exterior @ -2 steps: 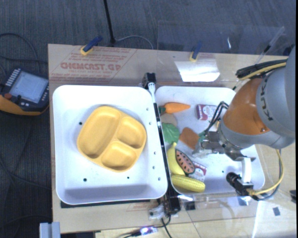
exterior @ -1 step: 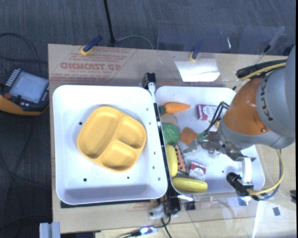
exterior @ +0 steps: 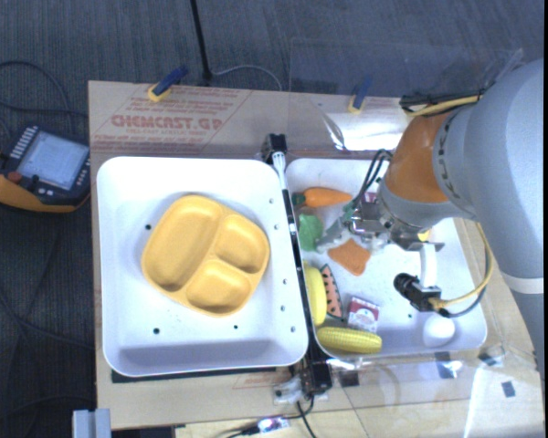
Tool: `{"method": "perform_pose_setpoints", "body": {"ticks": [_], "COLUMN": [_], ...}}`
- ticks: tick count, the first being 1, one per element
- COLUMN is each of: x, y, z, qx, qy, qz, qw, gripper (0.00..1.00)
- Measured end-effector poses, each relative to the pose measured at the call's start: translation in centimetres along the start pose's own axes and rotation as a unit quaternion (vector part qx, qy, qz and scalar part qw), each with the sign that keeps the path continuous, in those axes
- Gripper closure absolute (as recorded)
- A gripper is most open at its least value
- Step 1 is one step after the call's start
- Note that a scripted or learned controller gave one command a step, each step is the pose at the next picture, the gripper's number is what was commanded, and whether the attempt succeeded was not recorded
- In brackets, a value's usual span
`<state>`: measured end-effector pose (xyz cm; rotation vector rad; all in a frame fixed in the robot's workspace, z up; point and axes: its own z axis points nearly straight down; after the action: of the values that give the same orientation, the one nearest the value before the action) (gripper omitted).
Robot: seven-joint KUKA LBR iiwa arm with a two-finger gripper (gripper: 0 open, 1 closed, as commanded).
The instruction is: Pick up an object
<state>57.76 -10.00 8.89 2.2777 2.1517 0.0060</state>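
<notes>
The right bin (exterior: 466, 272) holds several toy foods. An orange carrot (exterior: 325, 197) lies at its back left, with a green leafy piece (exterior: 309, 231) just in front of it. An orange wedge (exterior: 350, 257) sits near the middle. Along the left wall lie a watermelon slice (exterior: 330, 288) and a yellow banana (exterior: 314, 296). A yellow corn cob (exterior: 349, 339), a small red and white box (exterior: 362, 313) and a white egg (exterior: 437, 328) are at the front. My gripper (exterior: 357, 223) hangs low over the bin, between the carrot and the orange wedge, close above the wedge.
The left bin (exterior: 128, 327) bears a yellow divided plate (exterior: 205, 253). A black cable and connector (exterior: 415, 290) dangle over the right bin's right half. A handheld pendant (exterior: 38, 168) lies on the floor at the far left. The arm's grey body covers the right bin's back right.
</notes>
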Motion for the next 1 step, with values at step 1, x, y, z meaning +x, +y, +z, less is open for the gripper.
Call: {"method": "perform_pose_setpoints", "body": {"ticks": [1], "x": [-0.01], "y": [0.15], "z": [-1.02], "qx": [-0.002], "qy": [0.0], "qz": [0.0], "qw": [1.0], "gripper": [1.0]}}
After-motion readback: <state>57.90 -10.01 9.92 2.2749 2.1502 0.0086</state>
